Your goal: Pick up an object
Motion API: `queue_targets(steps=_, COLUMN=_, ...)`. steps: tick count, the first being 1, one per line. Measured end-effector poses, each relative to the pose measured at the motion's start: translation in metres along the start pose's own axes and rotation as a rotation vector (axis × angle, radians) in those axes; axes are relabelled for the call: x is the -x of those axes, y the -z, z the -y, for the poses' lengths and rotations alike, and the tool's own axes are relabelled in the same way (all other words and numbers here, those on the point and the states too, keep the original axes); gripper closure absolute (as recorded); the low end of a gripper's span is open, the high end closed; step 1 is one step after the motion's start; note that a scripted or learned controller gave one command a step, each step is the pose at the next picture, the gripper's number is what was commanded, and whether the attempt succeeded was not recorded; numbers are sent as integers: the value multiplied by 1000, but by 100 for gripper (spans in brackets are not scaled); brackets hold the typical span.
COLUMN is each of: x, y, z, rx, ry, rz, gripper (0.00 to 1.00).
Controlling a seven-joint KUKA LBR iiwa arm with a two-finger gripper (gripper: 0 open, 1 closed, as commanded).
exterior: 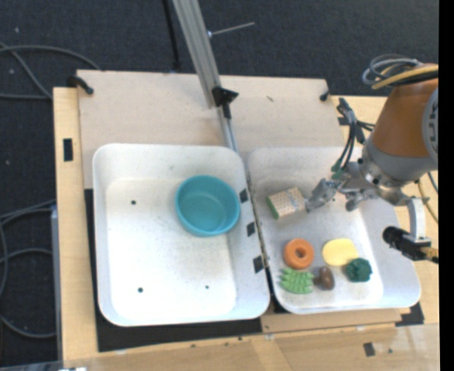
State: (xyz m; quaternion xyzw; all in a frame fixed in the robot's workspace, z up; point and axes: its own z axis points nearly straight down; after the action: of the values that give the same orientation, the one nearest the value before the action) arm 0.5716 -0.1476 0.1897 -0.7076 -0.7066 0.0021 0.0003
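A: Beige, the speckled block (285, 202) at ten o'clock in the right bin (393, 292). Gripper (317, 199)?
B: Just beside it at three o'clock, fingers spread, pinching nothing.
A: The rest?
B: Orange ring (298, 253), yellow piece (339, 251), green ones at six o'clock. Blue bowl (206, 205) in the left bin (126, 284).

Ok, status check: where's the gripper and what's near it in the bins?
Gripper over right bin, beside tan sponge block; nothing seen held. Orange ring, yellow lump nearer the front. Blue bowl in left bin.
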Motion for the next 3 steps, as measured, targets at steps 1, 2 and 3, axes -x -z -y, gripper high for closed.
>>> queue_targets(steps=1, x=2, y=-45, z=-6, rx=0, ry=-1, rz=1, gripper=0)
queue_targets(steps=2, x=4, y=-91, z=-6, rx=1, ry=0, rz=1, gripper=0)
queue_targets(steps=3, x=4, y=-78, z=-8, rx=8, ry=-5, rz=-1, gripper=100)
